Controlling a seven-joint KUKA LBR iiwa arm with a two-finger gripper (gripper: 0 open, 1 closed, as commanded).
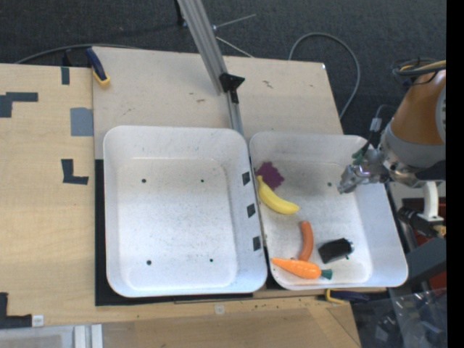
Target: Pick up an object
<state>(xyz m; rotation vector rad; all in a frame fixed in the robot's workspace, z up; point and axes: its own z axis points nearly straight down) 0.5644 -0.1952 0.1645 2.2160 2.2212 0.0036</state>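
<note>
In the right bin (377,216) lie a purple piece (270,172), a yellow banana (275,199), an orange-red sausage shape (306,239), an orange carrot (297,268) and a black block (336,250). My gripper (350,179) hangs over the bin's right part, above bare floor, well to the right of the banana and above the black block in the picture. Nothing shows between its tips. The arm comes in from the right with its orange band (420,111) above the wrist.
The left bin (116,194) sits beside the right one. A slanted metal pole (206,42) runs from the top down to the bins' shared wall. A cable (326,46) loops on the dark floor behind. The wooden bench (43,122) stretches left.
</note>
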